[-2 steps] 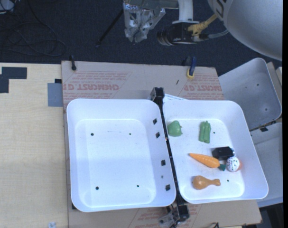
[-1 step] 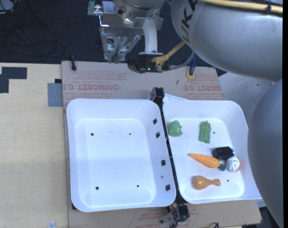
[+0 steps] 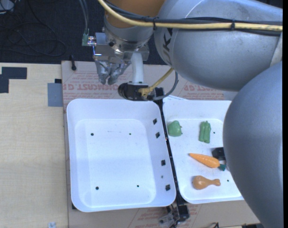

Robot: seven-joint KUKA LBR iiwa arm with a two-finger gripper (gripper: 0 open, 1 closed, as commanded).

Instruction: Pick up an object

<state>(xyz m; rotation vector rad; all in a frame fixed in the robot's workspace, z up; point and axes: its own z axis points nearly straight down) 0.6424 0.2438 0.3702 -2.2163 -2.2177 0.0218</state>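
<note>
Carrot [image 3: 205, 160] lies crosswise, tip left; gripper [image 3: 110, 75] beyond bins, apparently closed, holding nothing.

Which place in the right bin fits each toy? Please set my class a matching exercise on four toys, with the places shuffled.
Things:
1. carrot
2. drumstick
3. round green toy
4. long green toy

Places:
A. nearest the divider between the bins
B. nearest the bin's front rim
C. far row, further from the divider
D. middle, just above the drumstick

Pairs: 1-D, 2-B, 3-A, 4-C
</note>
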